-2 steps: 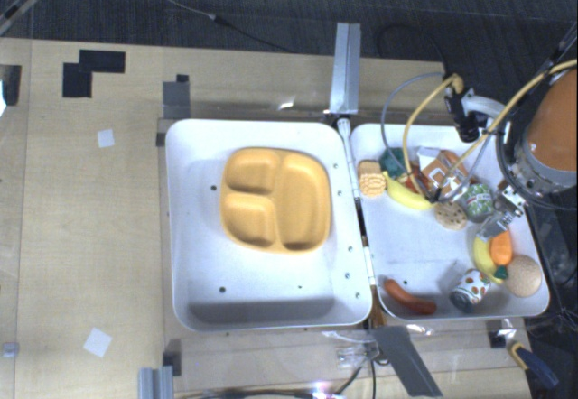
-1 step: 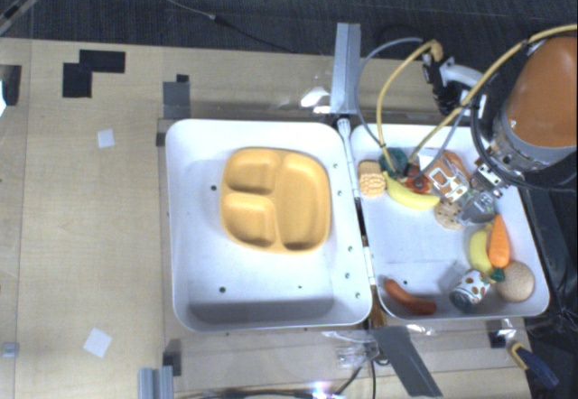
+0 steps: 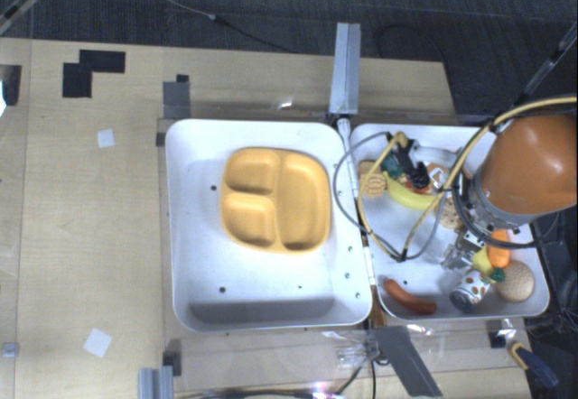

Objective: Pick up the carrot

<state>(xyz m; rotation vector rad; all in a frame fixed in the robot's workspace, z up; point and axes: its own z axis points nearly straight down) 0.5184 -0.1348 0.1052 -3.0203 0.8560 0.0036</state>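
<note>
You are looking at a robotics lab, not a kitchen. The wooden bench (image 3: 81,235) carries two white bins (image 3: 194,235) bolted between metal brackets (image 3: 344,68). Black marker squares (image 3: 90,72) sit on the bench left of the bins, loose cables (image 3: 397,226) trail across the right bin, and toy food lies there beside a yellow divided plate (image 3: 275,199).

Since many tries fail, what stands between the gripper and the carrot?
Nothing visible does. The gripper is low in the right bin, right beside the carrot. A small can and a tan ball crowd it closely from the near side.
</note>
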